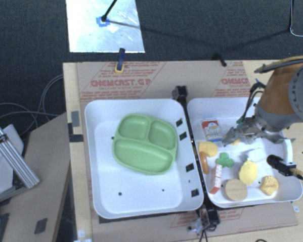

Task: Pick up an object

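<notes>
— Progress so far? Has anything been lifted?

— By my reading, no. The gripper (232, 137) sits low in the right bin (297, 186), and I see nothing between its fingers. Whether they stand apart or together I cannot tell; the tip is small and blurred against the white floor.

— What lies within its reach?

— The small box with a red label (210, 129) is just to its left, nearly touching. The yellow piece (207, 149) and the green toy (224, 159) lie just below and to the left. Further below are the lemon (248, 172), the tan disc (235, 190) and a yellow lump (269, 184); a red-and-white stick (217, 177) lies lower left.

— And the other bin?

— The left bin (105, 196), well to the gripper's left, holds a green divided plate (145, 143).

— So what remains?

— Seemingly everything: settle on one object, close on it, raise it clear.
</notes>
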